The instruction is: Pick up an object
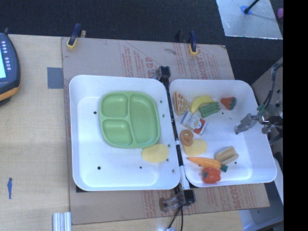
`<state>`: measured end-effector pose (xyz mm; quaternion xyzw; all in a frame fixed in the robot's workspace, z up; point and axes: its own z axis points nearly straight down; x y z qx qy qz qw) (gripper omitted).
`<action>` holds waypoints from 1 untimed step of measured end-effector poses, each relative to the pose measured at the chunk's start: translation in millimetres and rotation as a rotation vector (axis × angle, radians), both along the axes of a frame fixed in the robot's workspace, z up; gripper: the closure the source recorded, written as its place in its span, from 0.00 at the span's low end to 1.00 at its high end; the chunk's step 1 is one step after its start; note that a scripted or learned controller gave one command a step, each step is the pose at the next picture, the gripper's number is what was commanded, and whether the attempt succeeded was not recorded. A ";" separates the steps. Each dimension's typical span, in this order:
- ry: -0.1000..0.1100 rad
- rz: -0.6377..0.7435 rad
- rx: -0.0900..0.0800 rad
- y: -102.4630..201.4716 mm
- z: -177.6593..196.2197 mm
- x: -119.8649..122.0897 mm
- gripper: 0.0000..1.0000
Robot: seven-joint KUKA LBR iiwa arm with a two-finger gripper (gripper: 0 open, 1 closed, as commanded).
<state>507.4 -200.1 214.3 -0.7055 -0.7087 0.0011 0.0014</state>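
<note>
Looking down at a slant on two shallow white bins set side by side on a brown board. Left bin (82, 129): a green divided plate (130, 119) lies in its upper middle, and a pale yellow piece (155, 153) rests just below the plate's lower right corner, near the divider between the bins. Right bin (250, 158): toy foods crowd its left half. Upper row, left to right: a toast-like wedge (180, 102), a yellow banana (201, 101) touching a green vegetable (210, 109), and a red-and-green piece (228, 102). Middle: a small printed carton (194, 123), a ring-shaped piece (186, 137) and another pale yellow piece (195, 147). Lower row: an orange carrot (204, 162), a tan bun-like piece (226, 155) and a red tomato-like piece (211, 175). The gripper (242, 125) enters at the right edge of the frame, over bare floor of the right bin, well apart from every toy; nothing lies between its tips, and whether the claw is released or clenched cannot be told. Far left edge: a dark handheld pendant (7, 66)
</note>
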 end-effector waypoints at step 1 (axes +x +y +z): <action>-0.001 0.005 -0.002 -5.8 -74.4 54.7 0.00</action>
